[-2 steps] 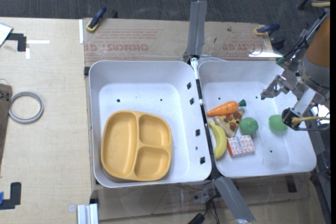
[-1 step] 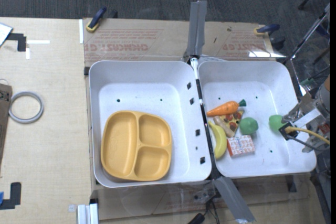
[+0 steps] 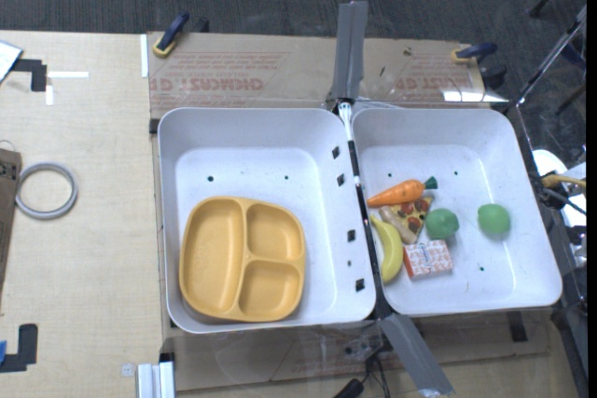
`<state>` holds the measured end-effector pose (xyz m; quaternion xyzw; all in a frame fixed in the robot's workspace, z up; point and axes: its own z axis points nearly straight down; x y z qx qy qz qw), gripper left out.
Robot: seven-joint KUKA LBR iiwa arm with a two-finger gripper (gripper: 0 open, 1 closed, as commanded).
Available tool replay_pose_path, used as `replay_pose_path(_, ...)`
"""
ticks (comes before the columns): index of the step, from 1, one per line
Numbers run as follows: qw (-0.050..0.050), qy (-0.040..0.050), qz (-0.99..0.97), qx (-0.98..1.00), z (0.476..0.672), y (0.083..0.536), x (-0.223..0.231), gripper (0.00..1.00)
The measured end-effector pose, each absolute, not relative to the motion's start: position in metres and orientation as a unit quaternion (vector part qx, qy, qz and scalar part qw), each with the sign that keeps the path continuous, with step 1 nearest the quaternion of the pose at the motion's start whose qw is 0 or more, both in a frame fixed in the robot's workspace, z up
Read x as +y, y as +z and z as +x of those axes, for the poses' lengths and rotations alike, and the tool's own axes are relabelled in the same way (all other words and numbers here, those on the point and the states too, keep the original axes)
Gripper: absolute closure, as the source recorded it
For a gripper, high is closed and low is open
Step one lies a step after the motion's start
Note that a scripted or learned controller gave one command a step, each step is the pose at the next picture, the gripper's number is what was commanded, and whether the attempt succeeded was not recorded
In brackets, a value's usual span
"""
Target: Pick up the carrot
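Lying in right bin, carrot touches pizza slice just below it; banana lower-left of carrot; gripper state: cannot tell.

Carrot among right-bin toys

At the right edge of the camera view, about halfway down, a small piece of the arm comes into sight, if it is indeed the arm. It is a pale, rounded part with a touch of orange-yellow on it, and something dark lies just below it. This piece is very small and the edge of the view cuts it, so I cannot tell which link it is or how it is turned. It sits at the very border.
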<state>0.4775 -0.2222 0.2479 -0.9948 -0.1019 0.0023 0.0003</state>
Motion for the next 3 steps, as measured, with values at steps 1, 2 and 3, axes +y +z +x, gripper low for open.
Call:
replay_pose_path(1,0.001,0.0023,-0.949,-0.315,0.487,0.211,-0.117,0.0)
replay_pose_path(2,0.001,0.0027,-0.963,-0.269,0.543,0.183,-0.188,0.0)
replay_pose_path(3,0.0,0.0018,-0.973,-0.23,0.651,0.198,-0.221,0.0)
